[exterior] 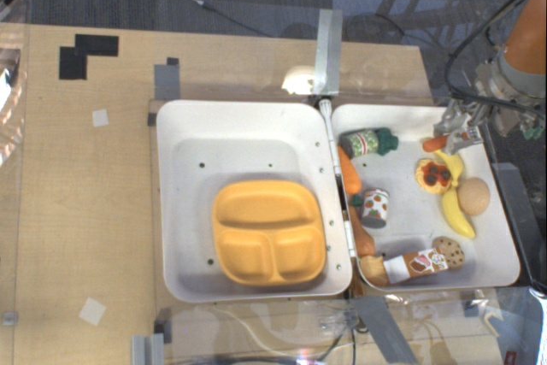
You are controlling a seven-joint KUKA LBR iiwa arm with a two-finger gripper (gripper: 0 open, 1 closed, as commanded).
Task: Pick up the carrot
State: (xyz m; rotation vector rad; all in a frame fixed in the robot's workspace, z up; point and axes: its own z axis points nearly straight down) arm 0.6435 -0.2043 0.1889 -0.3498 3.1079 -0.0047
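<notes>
The carrot (348,172) is a slim orange piece lying lengthwise against the left wall of the right bin (402,122), its thin end pointing to the back. My gripper (456,132) hangs over the back right corner of that bin, well to the right of the carrot and apart from it. A small orange-red piece (433,144) lies just below and left of the gripper; I cannot tell whether they touch.
The right bin also holds a green bottle (369,141), a small can (374,207), a berry tart (435,173), a banana (457,208), an egg (473,197), a cookie (448,252) and a wrapped bar (415,263). A yellow divided plate (269,231) sits in the left bin (192,141).
</notes>
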